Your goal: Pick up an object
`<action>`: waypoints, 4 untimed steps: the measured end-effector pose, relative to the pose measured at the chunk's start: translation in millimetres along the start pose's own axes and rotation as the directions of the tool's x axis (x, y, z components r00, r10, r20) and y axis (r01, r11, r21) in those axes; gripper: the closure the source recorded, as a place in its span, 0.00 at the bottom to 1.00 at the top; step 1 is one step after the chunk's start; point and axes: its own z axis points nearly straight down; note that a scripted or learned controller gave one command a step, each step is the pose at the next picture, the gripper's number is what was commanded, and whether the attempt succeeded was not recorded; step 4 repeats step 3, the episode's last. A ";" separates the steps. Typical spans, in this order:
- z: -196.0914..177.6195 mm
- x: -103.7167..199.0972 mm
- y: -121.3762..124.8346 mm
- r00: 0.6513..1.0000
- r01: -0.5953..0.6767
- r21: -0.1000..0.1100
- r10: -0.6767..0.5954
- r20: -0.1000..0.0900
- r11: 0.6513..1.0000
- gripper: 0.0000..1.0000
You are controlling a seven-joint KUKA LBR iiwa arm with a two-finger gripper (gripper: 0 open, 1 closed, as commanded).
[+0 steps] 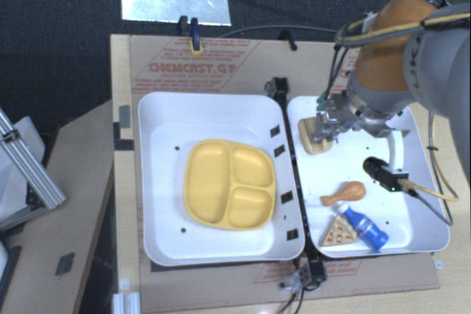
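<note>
The counter (243, 55) carries two shallow white bins side by side. The left bin (165, 121), at centre frame, contains a yellow divided plate (229, 184) with three compartments. The right bin (419, 232) contains four loose items: a tan bread-like piece (315, 141) at its upper left, a toy drumstick (346, 193) near the middle, a blue and white bottle (363, 226) toward the lower edge, and a pizza slice (336, 234) touching the bottle on its left. The arm enters from the upper right of the frame. The end effector (325, 130) sits directly over the bread-like piece, at or just above it. Finger state: cannot be determined; contact with the piece cannot be confirmed.
</note>
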 end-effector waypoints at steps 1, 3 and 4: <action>2.8 44.9 15.1 1.000 -0.001 0.001 0.001 0.000 1.000 1.00; -7.8 141.8 37.6 1.000 0.000 0.000 0.000 -0.001 1.000 1.00; -7.8 141.8 37.6 1.000 0.000 0.000 0.000 -0.001 1.000 1.00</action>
